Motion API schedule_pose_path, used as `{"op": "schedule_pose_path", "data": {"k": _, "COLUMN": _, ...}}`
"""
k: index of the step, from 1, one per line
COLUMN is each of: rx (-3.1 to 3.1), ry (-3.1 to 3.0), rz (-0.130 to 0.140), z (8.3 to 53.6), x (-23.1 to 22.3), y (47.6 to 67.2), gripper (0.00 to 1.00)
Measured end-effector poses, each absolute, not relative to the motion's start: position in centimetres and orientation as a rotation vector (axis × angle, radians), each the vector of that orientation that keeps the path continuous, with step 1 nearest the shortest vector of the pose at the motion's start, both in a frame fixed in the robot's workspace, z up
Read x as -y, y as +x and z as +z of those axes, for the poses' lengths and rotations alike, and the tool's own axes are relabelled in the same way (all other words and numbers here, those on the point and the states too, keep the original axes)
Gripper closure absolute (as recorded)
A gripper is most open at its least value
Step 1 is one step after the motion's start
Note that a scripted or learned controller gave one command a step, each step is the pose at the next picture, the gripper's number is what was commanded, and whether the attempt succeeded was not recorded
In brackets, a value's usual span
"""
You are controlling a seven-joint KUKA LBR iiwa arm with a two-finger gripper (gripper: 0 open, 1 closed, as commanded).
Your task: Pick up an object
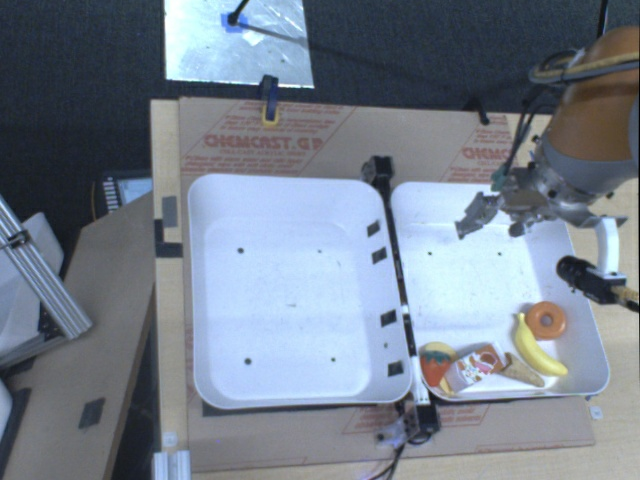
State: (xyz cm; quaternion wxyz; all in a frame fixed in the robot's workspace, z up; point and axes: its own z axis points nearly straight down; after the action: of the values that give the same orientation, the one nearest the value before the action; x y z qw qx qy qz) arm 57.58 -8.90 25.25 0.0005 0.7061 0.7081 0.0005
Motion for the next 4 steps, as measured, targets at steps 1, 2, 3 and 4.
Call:
{"op": "schedule_pose_path", "data": {"k": 1, "rx": -2.219, "ry": 2.201, "rz": 0.020, "z": 40.7, "x": 7.4, "y": 58.6, "gripper": 0.00}}
{"op": "schedule_pose_path", "data": {"k": 2, "rx": -2.227, "ry": 2.200, "rz": 0.023, "z": 54.5, "x": 1.7, "y": 50.7, "gripper": 0.00}}
{"op": "schedule_pose_path", "data": {"k": 3, "rx": -2.226, "ry": 2.214, "rz": 0.004, "z": 53.6, "x": 1.0, "y": 48.6, "gripper": 0.00}}
{"op": "schedule_pose_path", "data": {"k": 4, "rx": -2.234, "ry": 2.208, "rz": 0.006, "z": 53.5, "x": -6.3, "y": 48.7, "gripper": 0.00}}
